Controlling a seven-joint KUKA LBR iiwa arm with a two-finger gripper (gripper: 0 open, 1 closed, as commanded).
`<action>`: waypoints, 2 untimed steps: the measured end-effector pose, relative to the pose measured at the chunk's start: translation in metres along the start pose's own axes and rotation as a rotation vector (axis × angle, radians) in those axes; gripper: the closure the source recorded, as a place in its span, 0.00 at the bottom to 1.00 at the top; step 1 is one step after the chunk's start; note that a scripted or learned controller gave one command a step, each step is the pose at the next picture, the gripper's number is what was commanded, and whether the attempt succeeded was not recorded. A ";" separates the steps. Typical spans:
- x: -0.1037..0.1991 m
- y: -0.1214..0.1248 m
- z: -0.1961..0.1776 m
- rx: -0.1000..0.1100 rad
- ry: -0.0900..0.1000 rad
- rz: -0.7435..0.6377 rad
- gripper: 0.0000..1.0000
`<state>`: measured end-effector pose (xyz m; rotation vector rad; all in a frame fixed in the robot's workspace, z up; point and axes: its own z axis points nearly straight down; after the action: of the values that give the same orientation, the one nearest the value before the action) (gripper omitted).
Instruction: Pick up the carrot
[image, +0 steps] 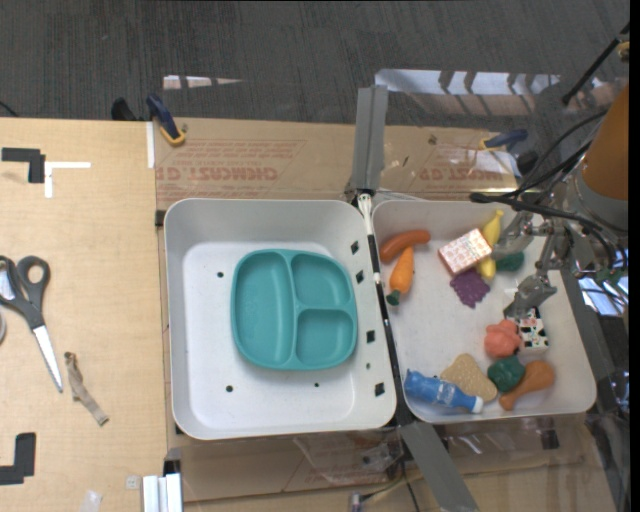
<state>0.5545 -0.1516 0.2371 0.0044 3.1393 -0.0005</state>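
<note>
Two shallow white plastic bins sit side by side. The left bin (190, 330) holds a smooth teal divided plate (295, 309). The right bin (574, 392), cluttered with toy food, holds the tapered orange carrot (401, 272) at its upper left, beside the dividing wall. The metal gripper (527, 297) hangs right of centre frame; how far open it is cannot be told.

Lab bench (80, 300), white bins (180, 320)

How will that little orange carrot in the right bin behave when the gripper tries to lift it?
The carrot looks like a smooth, tapered plastic toy, so it is probably stiff and light. Its rounded sides may let it roll or slip aside. It lies touching the sausage, which might get nudged too.
</note>
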 end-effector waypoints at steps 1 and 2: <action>-0.019 0.058 0.107 -0.001 0.001 0.057 0.00; -0.071 0.053 0.139 0.001 -0.003 0.432 0.00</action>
<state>0.6263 -0.0992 0.0982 0.6771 3.0625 -0.0007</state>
